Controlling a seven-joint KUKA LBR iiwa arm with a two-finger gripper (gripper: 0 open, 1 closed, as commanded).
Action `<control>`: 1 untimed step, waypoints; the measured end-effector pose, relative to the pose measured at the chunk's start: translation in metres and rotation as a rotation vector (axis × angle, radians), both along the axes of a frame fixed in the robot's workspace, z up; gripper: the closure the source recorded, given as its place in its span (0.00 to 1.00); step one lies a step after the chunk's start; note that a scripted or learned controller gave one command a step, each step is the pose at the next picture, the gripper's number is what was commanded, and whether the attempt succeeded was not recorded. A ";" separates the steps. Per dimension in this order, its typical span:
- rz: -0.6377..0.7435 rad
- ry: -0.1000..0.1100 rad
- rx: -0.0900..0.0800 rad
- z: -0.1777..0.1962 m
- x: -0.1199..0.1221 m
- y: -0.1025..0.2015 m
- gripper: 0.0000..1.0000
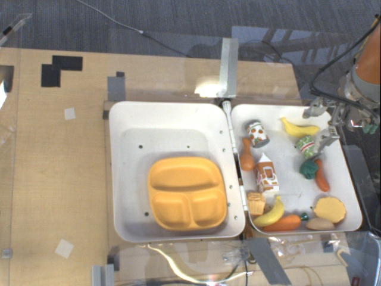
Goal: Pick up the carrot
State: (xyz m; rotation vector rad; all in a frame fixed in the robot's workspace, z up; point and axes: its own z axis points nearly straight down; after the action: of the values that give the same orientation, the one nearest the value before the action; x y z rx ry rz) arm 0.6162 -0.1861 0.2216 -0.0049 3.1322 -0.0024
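My gripper (326, 126) hangs at the upper right of the frame, over the right bin's (351, 177) top corner, its fingers spread and grasping nothing. The carrot (315, 171) lies just below it by the bin's right wall, green top up, orange root slanting down-right. A banana (299, 127) and a can (306, 146) lie above it. The yellow tray (187, 192) sits in the left bin (128, 136).
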 end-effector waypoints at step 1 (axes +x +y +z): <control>-0.064 0.006 0.000 -0.048 -0.096 -0.022 0.00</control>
State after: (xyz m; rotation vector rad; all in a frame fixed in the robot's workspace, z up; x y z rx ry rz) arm 0.5206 -0.2077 0.1740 0.0948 3.1366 -0.0025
